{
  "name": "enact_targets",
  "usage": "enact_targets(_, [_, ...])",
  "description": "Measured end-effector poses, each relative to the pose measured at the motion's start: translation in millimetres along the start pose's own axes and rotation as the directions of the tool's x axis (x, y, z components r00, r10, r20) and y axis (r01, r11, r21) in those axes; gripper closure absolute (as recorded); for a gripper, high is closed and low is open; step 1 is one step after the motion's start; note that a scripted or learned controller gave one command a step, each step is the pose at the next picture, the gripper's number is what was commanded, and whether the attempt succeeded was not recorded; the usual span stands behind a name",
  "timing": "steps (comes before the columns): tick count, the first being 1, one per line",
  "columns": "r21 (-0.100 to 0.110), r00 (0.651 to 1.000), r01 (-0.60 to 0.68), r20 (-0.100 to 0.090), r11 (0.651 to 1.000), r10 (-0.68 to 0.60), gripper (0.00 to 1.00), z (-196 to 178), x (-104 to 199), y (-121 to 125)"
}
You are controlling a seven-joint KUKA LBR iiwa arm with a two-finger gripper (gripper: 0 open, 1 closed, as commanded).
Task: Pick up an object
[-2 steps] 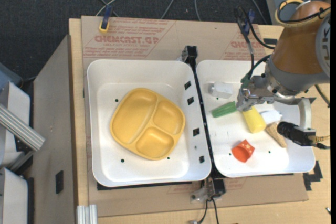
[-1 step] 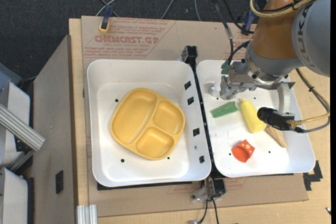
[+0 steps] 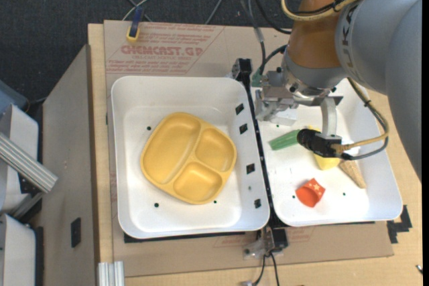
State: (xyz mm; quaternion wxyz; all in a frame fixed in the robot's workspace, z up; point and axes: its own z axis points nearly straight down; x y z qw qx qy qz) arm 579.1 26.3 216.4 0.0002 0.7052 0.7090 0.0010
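Progress: nothing lifted yet, grasp and lift remain | gripper (image 3: 278, 107) low in right bin (image 3: 382, 201), upper middle of frame | fingers: cannot tell if spread or closed | candidates: green piece (image 3: 284, 140) just below gripper, red block (image 3: 310, 192) lower, yellow tray (image 3: 188, 157) in left bin (image 3: 127, 144)

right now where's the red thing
The red thing lies in the right bin, near its front edge, below the yellow object and left of the tan cone.
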Motion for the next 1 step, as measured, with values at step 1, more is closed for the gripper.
enact_targets(1, [0.0,1.0,-0.001,0.0,1.0,0.001,1.0,4.7,42.4,20.0])
